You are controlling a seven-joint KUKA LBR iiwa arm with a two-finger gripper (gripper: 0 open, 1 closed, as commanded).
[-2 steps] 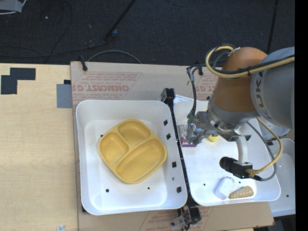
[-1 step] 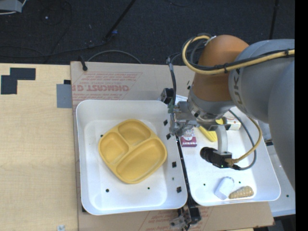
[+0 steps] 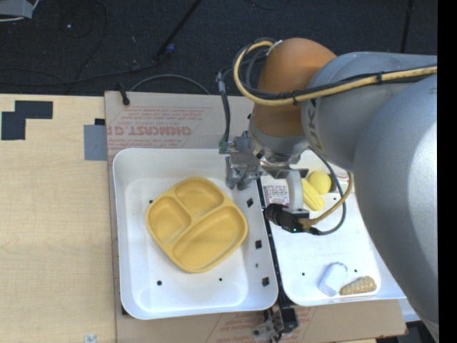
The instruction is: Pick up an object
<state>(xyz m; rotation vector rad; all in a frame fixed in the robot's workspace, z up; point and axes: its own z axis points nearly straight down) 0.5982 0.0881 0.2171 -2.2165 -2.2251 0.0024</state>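
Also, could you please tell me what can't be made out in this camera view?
Yellow rounded object, camera view: partly covered by the grey arm.
Right shallow white bin, camera view: far side hidden under that arm.
Small whitish object, camera view: too small to identify.

divided plate point(image 3: 196, 224) in left bin point(image 3: 136, 281), cup point(image 3: 332, 278) beside biscuit point(image 3: 358, 286) in right bin point(image 3: 314, 252)
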